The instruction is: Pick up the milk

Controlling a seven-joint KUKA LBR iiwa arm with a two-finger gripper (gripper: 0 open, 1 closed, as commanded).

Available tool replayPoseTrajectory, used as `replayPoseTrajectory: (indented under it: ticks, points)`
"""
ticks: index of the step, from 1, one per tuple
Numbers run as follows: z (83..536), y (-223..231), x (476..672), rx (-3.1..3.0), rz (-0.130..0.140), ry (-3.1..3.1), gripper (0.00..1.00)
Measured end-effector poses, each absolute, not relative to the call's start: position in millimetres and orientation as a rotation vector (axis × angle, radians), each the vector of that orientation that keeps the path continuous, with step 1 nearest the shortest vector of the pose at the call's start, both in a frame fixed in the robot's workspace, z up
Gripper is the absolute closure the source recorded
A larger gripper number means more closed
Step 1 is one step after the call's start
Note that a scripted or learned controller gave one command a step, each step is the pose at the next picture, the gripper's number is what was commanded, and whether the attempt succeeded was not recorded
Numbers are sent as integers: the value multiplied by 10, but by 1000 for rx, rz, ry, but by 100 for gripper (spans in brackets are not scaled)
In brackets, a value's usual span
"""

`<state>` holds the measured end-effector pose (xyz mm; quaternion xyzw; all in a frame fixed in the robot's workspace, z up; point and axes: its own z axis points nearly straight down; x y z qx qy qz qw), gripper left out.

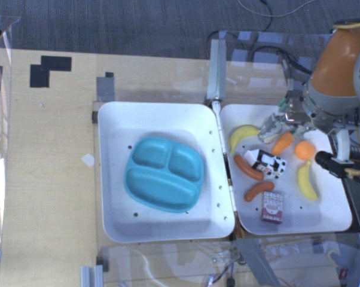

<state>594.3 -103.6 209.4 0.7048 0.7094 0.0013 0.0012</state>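
The claw (274,129) hangs with fingers spread and nothing between them, the milk (265,162) lying just below it, a carrot (283,142) beside.

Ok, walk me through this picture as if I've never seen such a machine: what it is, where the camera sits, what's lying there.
One camera looks down at a slant on a wooden bench with two shallow white bins. The grey and orange shape at the right is a robot arm; its gripper, a two-finger claw, hangs over the right bin.

The left bin holds a blue divided plate. The right bin holds toy food: a black-and-white milk carton, two sausages, a carrot, an orange, a banana, another yellow piece and a small reddish box.

The milk lies in the bin, not in the claw.
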Motion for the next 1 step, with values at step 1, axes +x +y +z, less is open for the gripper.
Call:
replayPoseTrajectory:
  ticks: [1]
  points:
    - [1041, -1035, 5674, 2399, 7, 2022, 0]
